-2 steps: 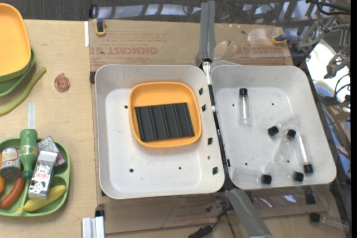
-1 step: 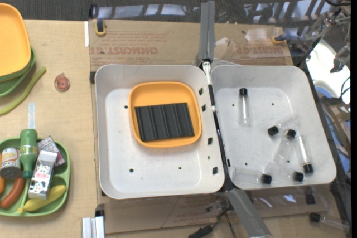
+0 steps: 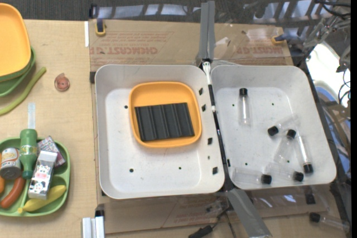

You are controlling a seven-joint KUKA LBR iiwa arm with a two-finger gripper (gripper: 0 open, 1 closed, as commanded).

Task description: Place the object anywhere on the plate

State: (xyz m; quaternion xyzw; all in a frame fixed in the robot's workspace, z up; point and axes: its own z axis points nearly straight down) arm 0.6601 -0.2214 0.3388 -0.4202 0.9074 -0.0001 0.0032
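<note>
An orange plate [image 3: 165, 89] rests in the left white bin [image 3: 111, 175], toward its upper middle. A dark ridged rectangular slab [image 3: 165, 122] lies flat on the plate, covering most of its lower half. In the right white bin [image 3: 318, 97] lie several clear plastic vials with black caps: one upright-lying vial [image 3: 244, 106] near the top left, and others [image 3: 290, 147] scattered toward the lower right corner.
Stacked orange and green plates [image 3: 11, 53] sit at the far left edge of the bench. A green tray [image 3: 33, 175] of toy food and a bottle stands at lower left. A small pink disc [image 3: 62, 82] lies beside the left bin. Cables hang at upper right.
</note>
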